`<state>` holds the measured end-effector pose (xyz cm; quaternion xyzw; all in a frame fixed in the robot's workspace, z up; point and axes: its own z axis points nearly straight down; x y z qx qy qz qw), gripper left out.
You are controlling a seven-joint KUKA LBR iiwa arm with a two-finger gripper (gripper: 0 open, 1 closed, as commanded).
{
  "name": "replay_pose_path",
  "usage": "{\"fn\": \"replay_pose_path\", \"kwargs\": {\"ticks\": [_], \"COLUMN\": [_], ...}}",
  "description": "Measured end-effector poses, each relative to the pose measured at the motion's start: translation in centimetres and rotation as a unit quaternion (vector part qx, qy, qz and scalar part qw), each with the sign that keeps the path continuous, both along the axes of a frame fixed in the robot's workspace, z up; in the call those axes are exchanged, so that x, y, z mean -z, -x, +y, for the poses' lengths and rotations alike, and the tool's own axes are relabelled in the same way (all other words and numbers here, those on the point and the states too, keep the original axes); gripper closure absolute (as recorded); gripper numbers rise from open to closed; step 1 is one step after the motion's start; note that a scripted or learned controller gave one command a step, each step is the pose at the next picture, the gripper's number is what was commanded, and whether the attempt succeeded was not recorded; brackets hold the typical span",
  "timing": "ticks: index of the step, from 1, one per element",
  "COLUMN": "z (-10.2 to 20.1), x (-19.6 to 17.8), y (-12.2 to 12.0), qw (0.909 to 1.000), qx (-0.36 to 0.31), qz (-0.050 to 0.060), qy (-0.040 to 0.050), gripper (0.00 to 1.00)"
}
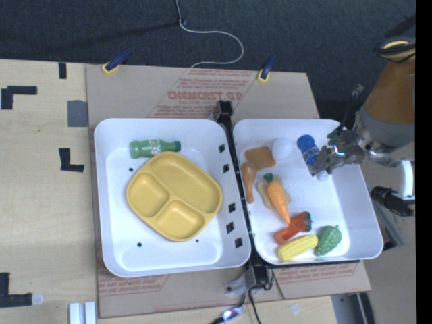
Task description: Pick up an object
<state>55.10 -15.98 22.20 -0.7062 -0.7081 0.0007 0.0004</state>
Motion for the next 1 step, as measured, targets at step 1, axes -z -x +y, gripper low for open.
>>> {"fn": "replay_pose_path", "kwargs": {"ticks": [1], "z": [4.29], "x": [0.56], "y": [-2.68], "qw": [1.0000], "qx": [-0.002], "qz": [0.002], "qy": [-0.0012], "gripper": [1.00]}}
